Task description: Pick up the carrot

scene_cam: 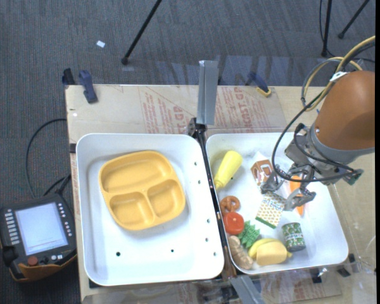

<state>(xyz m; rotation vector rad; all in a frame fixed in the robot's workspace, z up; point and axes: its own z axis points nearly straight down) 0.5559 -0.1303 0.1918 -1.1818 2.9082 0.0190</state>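
- Looking down at a slant on a bench (145,109) that bears two shallow white bins side by side.
- Left bin (92,246): it holds a yellow tray (142,189) with three compartments, lying flat near the bin's middle, and none of the compartments has anything in it.
- Right bin (332,242): it holds a scatter of toy foods and small packets.
- At the far left of the right bin lies a yellow corn cob (227,168), tilted, close to the wall between the bins.
- Nearer along that same wall sit a small brown pretzel (229,203) and then a red tomato (234,223), just beside each other.
- At the near edge lie a green leafy piece (249,234), a tan potato-like piece (240,253) and a yellow lemon-like piece (270,252), crowded together.
- Right of those stands a small dark green can (293,236).
- A patterned square packet (270,211) lies near the bin's middle, with an orange-and-white packet (261,168) farther back.
- The carrot (296,189) shows as an orange piece toward the right of this bin, right at the gripper.
- The gripper (290,191) hangs over that spot from an arm reaching in from the right; its fingers look spread, straddling the carrot, though I cannot tell whether they touch it.
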